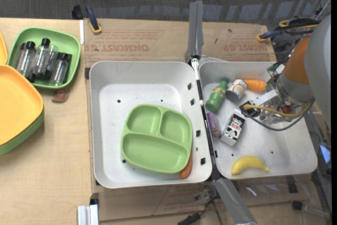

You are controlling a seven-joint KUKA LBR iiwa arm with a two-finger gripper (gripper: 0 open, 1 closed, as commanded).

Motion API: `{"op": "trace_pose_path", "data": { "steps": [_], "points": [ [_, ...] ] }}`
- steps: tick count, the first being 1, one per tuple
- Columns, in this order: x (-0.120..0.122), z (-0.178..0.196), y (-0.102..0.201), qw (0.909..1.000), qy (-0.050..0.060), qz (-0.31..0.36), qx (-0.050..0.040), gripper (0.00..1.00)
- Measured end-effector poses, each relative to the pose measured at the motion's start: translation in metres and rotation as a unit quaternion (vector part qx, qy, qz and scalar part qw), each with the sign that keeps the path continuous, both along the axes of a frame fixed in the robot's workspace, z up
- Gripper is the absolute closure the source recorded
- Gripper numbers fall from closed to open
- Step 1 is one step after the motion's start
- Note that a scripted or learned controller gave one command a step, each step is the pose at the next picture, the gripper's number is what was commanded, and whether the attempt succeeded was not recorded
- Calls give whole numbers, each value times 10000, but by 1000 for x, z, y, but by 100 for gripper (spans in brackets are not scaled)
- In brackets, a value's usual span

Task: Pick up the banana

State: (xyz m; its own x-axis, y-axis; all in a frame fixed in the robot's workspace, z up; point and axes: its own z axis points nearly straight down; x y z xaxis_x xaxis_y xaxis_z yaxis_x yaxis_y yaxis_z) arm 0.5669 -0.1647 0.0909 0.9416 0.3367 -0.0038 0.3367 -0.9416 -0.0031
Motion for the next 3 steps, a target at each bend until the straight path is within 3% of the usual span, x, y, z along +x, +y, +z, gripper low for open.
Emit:
{"op": "trace_pose_path", "data": {
  "steps": [1,2,3],
  "points": [
    [22,0,-3,9989,-4,-471,-9,100],
    [40,0,-31,9976,-4,-698,-10,100],
    [-62,-1,-17,9993,1,-366,1,100]
  ]
}}
